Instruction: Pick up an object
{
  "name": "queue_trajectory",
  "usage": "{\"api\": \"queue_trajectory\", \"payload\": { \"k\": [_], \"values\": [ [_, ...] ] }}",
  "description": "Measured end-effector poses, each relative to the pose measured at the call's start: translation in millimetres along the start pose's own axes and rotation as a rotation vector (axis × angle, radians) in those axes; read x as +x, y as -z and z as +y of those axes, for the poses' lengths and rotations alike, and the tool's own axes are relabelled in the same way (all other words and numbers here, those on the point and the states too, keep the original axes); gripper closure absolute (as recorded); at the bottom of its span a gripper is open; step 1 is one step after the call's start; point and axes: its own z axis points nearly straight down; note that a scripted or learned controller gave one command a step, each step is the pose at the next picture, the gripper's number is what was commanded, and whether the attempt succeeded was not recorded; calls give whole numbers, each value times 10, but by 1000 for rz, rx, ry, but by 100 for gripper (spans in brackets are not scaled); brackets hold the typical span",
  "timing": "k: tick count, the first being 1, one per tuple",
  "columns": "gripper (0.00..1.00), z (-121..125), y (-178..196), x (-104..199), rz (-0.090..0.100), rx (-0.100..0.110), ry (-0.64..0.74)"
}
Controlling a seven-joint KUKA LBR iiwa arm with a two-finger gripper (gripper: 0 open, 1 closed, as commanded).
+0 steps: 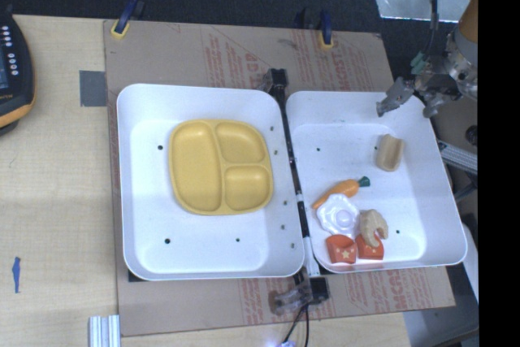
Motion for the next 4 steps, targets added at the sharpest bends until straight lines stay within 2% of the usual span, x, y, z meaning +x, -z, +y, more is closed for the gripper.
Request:
{"api": "queue_trajectory", "payload": {
  "k": [1, 2, 3, 4],
  "values": [
    [0, -292, -1408, -427, 3, 13, -3],
    [0, 360, -1599, -417, -1, -7, 1],
    [0, -69, -1601, -244, 1, 4, -2],
    [0, 416, -1587, 54, 0, -6, 3]
  ]
}}
